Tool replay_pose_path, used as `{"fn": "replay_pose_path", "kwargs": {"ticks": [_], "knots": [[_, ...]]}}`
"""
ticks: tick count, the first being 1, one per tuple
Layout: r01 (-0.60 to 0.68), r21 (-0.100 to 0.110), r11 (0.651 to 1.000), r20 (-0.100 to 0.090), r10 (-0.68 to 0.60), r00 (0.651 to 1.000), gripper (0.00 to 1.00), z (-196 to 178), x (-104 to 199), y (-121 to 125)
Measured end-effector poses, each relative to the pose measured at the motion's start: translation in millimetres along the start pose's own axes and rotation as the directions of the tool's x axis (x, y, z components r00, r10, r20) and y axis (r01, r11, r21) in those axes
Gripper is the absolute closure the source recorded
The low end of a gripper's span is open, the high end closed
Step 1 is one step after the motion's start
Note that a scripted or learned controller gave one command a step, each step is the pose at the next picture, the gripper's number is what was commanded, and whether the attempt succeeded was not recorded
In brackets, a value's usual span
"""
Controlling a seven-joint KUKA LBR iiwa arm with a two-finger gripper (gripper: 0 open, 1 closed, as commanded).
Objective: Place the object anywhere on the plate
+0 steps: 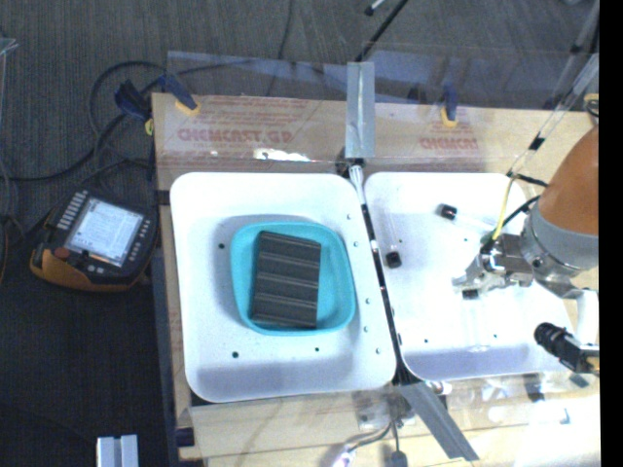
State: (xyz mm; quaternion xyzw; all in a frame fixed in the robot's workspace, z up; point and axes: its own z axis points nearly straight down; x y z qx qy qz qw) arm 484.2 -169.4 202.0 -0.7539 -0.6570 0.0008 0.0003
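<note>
Seeing the end effector (474, 278) low over the right bin (428, 343), roughly mid-bin toward its right side. Can't tell from my feed what state it's in; metal parts blur together at that spot. Nothing visibly gripped.

Arm (574, 212) comes in from the right edge, orange band up top, grey wrist below it, a yellow cable running down along it toward the wrist.

Two small dark bits lie on the right bin floor: one (447, 211) near the upper middle, another (392, 258) close to the left wall. Both apart from the end effector. Too small for me to identify.

Task object: dark grey ribbed block (286, 279) is lying flat on the blue plate (337, 290) in the left bin (204, 261). It sits around the plate centre, long side running up-down in my view, slightly tilted. Plate rim shows on all sides of it. Well apart from the end effector, with the divider between bins in between.

Outside the bins: cardboard sheet (292, 129) with red print along the far side of the tabletop, a vertical metal strip (359, 105) above the bin seam, and a handheld pendant with a lit screen (97, 236) on the floor at left, with dark cables nearby.
</note>
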Motion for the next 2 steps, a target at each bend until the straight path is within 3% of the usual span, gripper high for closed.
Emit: {"fn": "replay_pose_path", "kwargs": {"ticks": [1, 2], "knots": [[0.000, 0.000, 1.000, 0.000, 0.000, 1.000, 0.00, 0.0, 0.0, 0.0], [-0.120, -0.003, 0.993, 0.003, 0.120, 0.993, 0.00, -99.1, -51.2, 7.2]]}}
